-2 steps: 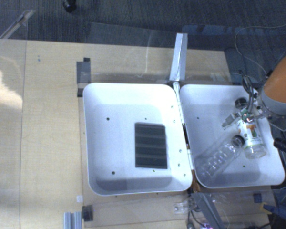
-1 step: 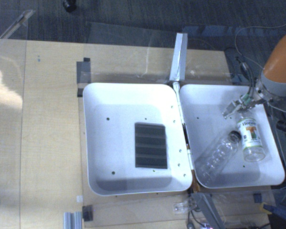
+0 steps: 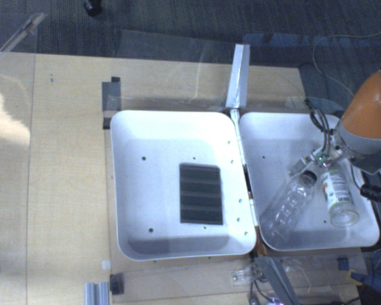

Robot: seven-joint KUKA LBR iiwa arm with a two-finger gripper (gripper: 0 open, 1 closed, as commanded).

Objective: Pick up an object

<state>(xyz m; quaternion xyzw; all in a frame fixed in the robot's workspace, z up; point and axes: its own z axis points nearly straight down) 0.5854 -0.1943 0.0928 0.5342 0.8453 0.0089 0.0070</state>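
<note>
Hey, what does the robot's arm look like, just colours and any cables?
The arm is a rounded orange shell with a grey band beneath it. Black cables loop beside it, towards the claw, a small metallic part with a greenish spot.

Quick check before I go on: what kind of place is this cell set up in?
Most likely a robotics lab's bin-picking test bench: two shallow white plastic bins side by side on a pale wooden bench, loose test items such as a clear plastic bottle, and cables trailing over dark carpet.
</note>
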